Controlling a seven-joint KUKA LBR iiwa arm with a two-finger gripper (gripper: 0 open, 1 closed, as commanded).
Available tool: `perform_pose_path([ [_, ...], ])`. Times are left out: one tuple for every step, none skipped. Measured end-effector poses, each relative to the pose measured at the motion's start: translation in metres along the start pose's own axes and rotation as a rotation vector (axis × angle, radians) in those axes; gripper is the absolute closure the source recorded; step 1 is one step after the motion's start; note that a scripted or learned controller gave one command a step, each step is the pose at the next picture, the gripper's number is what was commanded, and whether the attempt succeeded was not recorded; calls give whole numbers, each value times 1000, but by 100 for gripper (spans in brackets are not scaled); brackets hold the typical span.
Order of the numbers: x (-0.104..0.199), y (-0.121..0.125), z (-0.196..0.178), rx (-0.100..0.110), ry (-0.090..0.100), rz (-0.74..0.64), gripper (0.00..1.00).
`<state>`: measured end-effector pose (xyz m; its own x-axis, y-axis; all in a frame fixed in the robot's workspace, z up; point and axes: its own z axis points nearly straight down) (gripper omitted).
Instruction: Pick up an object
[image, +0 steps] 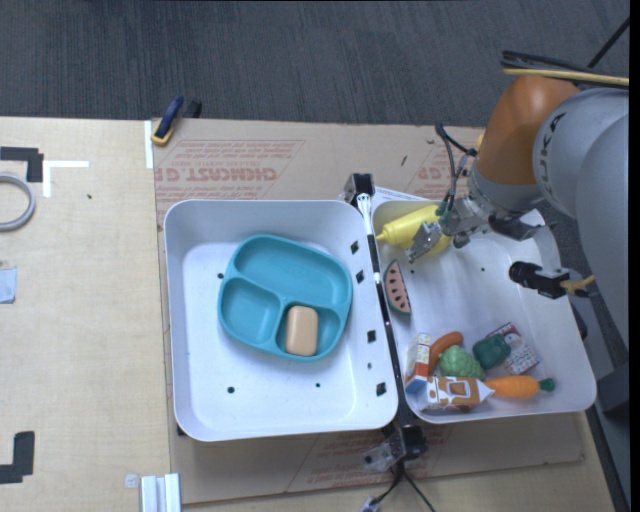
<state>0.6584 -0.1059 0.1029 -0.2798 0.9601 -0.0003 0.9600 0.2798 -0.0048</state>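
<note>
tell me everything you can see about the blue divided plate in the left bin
The blue divided plate is a teal, rounded-square tray that looks like smooth plastic, with a raised rim and ridges splitting it into three compartments: one wide one along the top and two smaller ones below. It lies flat, turned slightly askew, near the middle of the left bin. A tan bread-like piece sits in its lower right compartment; the other two compartments hold nothing. The gripper is away over the right bin.

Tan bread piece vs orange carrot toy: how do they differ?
The tan bread piece is pale, blocky and rounded; the orange carrot toy is long, tapered and green-tipped. The bread lies alone in the teal divided plate in the left bin; the carrot lies among other toys in the right bin. Both lie flat.
</note>
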Motion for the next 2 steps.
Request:
perform_pose_path([
  [0,0,0,0,0,0,0],
  [0,0,0,0,0,0,0],
])
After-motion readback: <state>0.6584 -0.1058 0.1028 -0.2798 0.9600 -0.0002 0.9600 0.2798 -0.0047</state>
